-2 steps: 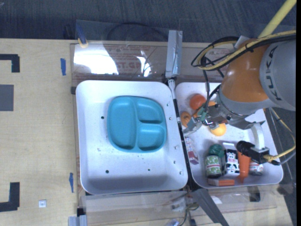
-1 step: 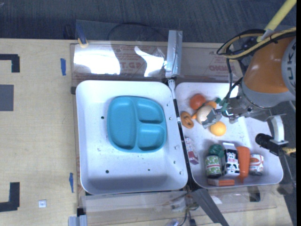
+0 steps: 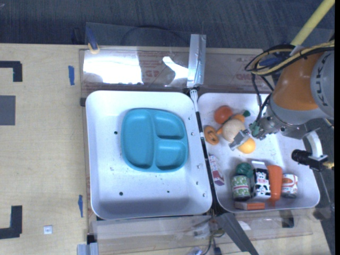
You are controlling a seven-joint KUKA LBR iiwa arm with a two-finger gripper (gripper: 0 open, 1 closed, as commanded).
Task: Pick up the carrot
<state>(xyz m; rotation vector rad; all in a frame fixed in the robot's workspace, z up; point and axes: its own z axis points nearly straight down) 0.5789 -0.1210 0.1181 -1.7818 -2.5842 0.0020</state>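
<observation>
1. My hand hangs low in the right bin, reaching leftward from my orange-banded arm; I cannot tell how far it is parted or whether it has hold of anything.
2. It sits amid a cluster: a beige lump, a yellow ball, an orange ring and a red-orange tomato-like thing.
3. The carrot lies nearer the bin's front, well apart from my hand, beside a cow-patterned carton, a green can and a small can.
4. The left bin holds a blue divided plate.
5. My hand's tip blurs into the objects around it.
</observation>
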